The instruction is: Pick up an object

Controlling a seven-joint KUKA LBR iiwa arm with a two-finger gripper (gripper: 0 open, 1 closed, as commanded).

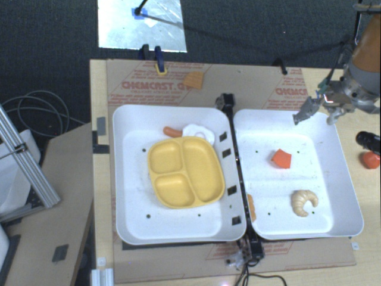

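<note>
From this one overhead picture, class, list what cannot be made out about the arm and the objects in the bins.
- Arm: cut off by the right edge.
- Sausage: partly hidden behind the yellow tray.
- Fried egg: lower part covered by the tray's rim.
- Orange item at the right bin's left wall: too hidden to identify.

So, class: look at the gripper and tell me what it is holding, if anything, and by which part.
Nothing is held. The gripper hangs open above the right bin's far edge, apart from the orange block and the croissant.
</note>
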